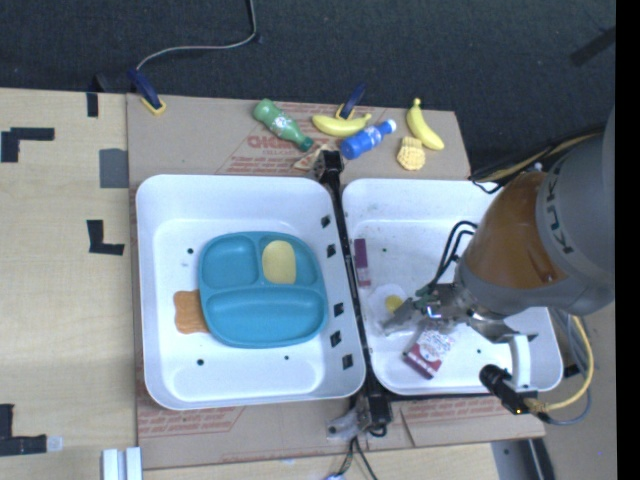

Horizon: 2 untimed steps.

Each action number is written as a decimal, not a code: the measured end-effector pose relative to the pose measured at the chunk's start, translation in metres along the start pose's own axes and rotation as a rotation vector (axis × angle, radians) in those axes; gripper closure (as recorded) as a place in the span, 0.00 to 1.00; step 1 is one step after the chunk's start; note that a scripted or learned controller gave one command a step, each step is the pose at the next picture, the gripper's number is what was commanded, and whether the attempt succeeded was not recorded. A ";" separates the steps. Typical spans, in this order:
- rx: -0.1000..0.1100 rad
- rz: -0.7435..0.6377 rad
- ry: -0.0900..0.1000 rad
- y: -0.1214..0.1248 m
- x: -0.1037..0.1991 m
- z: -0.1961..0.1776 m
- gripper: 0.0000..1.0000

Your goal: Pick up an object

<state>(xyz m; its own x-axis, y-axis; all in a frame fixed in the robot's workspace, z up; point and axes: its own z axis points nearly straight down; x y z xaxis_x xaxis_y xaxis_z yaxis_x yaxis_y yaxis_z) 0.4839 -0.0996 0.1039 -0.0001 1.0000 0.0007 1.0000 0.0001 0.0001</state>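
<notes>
Here we are looking down on the gripper, which is hanging low inside the right bin; we cannot tell how wide it is set or whether anything is caught in it. Just beside the gripper, toward the bin's near wall, a small red-and-white packet is lying on the floor of the bin, its print too small for us to read. A little yellow piece is sitting right at the gripper, and a dark purple stick is lying near the divider.

Left of the gripper, the left bin is carrying a blue divided plate with a yellow oval in one compartment and an orange piece at its edge.

Beyond the bins, red lettering on the cardboard is showing but unreadable. On the counter, a green bottle, two bananas, a blue bottle and a corn cob are lying, with dark carpet behind.
</notes>
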 end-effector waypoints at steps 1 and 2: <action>-0.004 0.002 -0.003 0.014 0.001 0.017 0.00; -0.004 0.000 -0.001 0.062 0.000 0.017 0.00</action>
<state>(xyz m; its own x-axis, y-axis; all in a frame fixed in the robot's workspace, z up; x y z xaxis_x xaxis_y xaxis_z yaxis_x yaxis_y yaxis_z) 0.5461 -0.0993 0.0867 -0.0005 1.0000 -0.0007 1.0000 0.0005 0.0039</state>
